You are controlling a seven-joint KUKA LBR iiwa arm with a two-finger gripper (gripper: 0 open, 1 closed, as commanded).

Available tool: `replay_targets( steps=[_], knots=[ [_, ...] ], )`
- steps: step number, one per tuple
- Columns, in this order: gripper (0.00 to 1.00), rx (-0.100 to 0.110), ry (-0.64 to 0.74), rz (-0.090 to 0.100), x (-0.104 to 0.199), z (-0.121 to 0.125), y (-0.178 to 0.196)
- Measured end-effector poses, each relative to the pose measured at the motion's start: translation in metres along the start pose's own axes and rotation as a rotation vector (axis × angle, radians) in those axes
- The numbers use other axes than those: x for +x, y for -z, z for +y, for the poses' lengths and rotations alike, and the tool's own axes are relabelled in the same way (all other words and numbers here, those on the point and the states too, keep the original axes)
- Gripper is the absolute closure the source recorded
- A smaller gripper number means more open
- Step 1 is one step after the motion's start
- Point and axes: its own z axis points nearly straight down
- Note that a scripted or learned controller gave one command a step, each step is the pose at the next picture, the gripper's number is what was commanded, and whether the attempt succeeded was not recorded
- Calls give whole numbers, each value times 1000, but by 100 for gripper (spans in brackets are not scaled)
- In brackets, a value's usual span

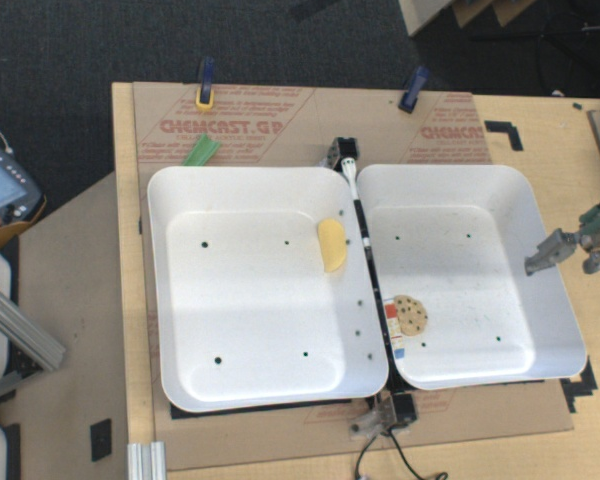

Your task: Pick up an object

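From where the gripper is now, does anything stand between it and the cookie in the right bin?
Nothing visible does. The gripper is at the right bin's right edge, and the cookie lies by the bin's left wall, with bare white floor between them. The yellow object lies in the left bin.

The left bin [180, 298] held a banana-shaped piece [331, 244] near its far right wall; the right bin [520, 268] held a cookie [410, 315] near its left wall.

A lab test bench is shown. Two white bins [260, 298] are clamped [206, 86] on a cardboard-covered board [280, 118], left of the gripper [555, 251]. Dark carpet [130, 18] is seen beyond.
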Motion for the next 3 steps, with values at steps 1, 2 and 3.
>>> replay_targets(
  steps=[1,2,3],
  knots=[
    [0,-22,5,-6,39,64,256],
    [100,-7,1,-4,37,63,258],
    [100,10,7,4,105,45,170]
  ],
)
